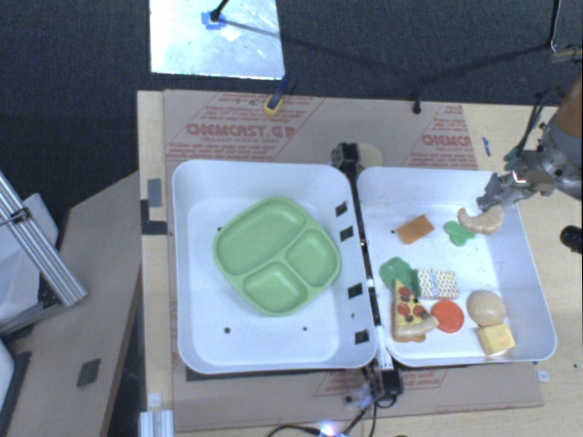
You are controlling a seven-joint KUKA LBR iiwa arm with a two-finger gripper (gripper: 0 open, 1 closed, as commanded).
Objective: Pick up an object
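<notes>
The right bin point(524, 271) holds several toy foods. A pale curved piece point(480, 220) lies near its far right side, next to a small green piece point(458, 234). An orange block point(415, 228) sits further left. My gripper point(499, 197) reaches in from the right and hangs just over the right end of the curved piece, at or very near it. I cannot make out whether the piece is gripped. Toward the front are a green leafy piece point(397, 272), a checkered cracker point(437, 283), a pizza slice point(410, 315), a red disc point(447, 316), a tan lump point(486, 307) and a yellow wedge point(496, 339).
The left bin point(196, 335) carries a green divided plate point(278, 256). A black-clipped ridge point(360, 262) separates the two bins. Both bins rest on a cardboard sheet point(237, 130). A shiny square panel point(216, 25) lies beyond the bench.
</notes>
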